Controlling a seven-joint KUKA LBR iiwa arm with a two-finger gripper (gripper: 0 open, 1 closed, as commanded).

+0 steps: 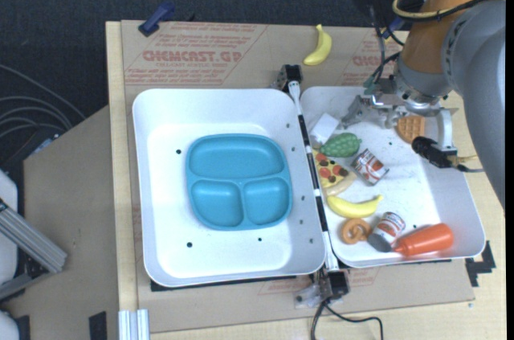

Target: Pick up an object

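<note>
My gripper hangs over the back of the right bin, under the orange wrist band. A waffle piece lies just right of it and a white card to its left. Closer to the front lie a green bumpy toy, a pizza slice, a small red-and-white can, a yellow banana, a small pretzel, a second can and an orange bottle. I see nothing held in the gripper.
The left bin holds a blue divided plate. A second banana lies on the cardboard behind the bins, and a blue object sits at its back left corner. The grey arm covers the right bin's back right.
</note>
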